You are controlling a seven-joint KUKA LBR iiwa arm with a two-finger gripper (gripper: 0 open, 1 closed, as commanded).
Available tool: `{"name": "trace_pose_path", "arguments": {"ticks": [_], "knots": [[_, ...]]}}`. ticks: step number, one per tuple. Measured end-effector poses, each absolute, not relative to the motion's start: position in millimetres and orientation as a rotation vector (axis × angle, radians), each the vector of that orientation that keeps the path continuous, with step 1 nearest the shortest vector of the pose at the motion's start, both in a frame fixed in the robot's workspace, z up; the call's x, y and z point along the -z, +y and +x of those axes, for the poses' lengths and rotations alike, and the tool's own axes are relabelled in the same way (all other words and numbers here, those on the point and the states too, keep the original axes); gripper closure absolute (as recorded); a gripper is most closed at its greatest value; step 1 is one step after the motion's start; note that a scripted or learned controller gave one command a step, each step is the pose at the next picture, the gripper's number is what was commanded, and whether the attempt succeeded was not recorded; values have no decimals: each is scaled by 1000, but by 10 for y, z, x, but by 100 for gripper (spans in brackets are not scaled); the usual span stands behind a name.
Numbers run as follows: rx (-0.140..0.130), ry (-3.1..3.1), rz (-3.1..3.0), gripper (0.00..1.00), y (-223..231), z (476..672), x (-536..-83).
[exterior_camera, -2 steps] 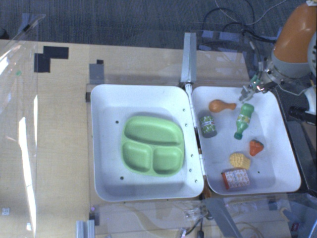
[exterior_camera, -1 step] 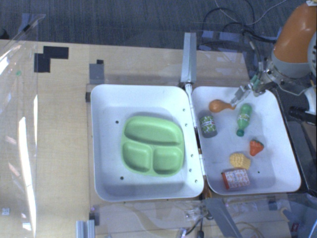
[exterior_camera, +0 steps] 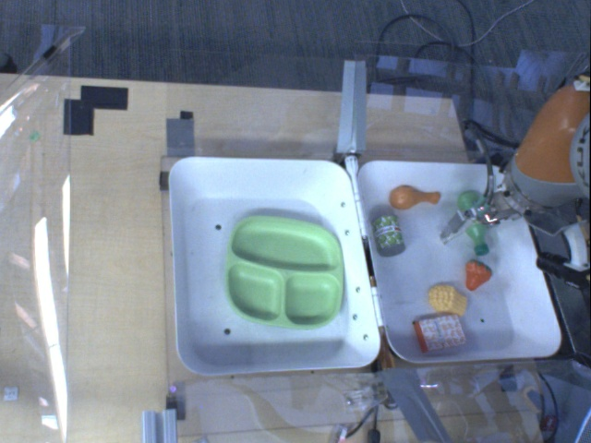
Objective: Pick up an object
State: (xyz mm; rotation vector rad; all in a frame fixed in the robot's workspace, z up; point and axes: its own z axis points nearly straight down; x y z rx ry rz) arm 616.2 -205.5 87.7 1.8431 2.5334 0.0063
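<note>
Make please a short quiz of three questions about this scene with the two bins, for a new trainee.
1. True or false: the green divided tray lies in the left bin.
2. Which item lies nearest the gripper?
A. the chicken drumstick
B. the green object
C. the can with the green label
3. Fill in: the red box lies in the ____ bin.

Key
1. True.
2. B; the green object sits right at the gripper, partly hidden, and a grasp cannot be confirmed.
3. Right bin, beside the corn cob and strawberry.
</note>
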Motion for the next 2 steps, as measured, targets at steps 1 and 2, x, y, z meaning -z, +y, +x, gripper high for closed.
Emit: {"name": "trace_pose_path", "arguments": {"ticks": [1,2], "knots": [[-13,2529,1838,100,-2046,6189,-1008],[-6,2458,1943,100,-1655,6498,-2053]]}}
